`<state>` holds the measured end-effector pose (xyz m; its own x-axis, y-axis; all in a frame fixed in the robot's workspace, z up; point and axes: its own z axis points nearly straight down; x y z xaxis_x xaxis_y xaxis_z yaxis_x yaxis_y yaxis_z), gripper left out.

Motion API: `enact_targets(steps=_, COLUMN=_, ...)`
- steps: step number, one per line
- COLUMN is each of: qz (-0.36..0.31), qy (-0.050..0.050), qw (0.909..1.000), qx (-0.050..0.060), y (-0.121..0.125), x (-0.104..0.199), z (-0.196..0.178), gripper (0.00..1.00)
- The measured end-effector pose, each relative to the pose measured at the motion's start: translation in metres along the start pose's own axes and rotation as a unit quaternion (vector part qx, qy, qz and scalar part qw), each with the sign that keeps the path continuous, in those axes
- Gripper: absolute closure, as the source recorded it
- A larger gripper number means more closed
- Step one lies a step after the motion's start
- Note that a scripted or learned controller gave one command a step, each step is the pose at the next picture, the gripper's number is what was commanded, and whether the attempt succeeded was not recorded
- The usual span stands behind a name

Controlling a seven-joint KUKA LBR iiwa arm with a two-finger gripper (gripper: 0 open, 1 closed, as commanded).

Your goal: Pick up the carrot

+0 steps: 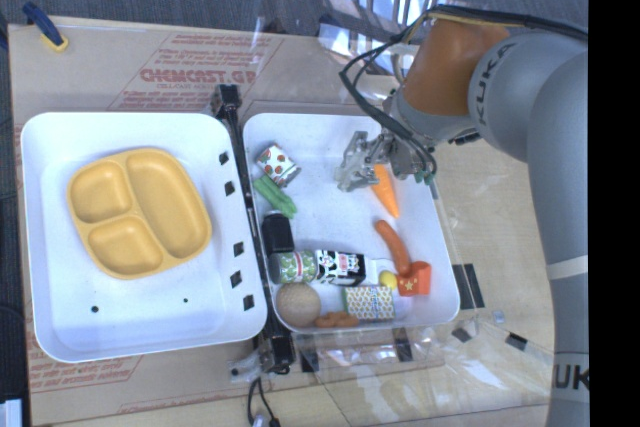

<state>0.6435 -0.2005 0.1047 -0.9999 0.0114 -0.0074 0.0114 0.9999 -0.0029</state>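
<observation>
Carrot [386,190] judged light, stiff, smooth toy, best taken mid-body; gripper [362,162] seen beside its top, jaw state can't be told.

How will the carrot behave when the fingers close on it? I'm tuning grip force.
The carrot looks like a smooth, rigid toy, so it probably stays stiff and light. Its tapered shape may let it slip toward the thin tip. Lying near the right bin's wall, beside the gripper, it could roll if nudged.
</observation>
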Motion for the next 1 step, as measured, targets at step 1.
enact_targets(steps=1, qz=0.097, qy=-0.001, qw=0.9953, qx=-0.001, y=0.0444, x=-0.0007, z=-0.0758, gripper=1.00)
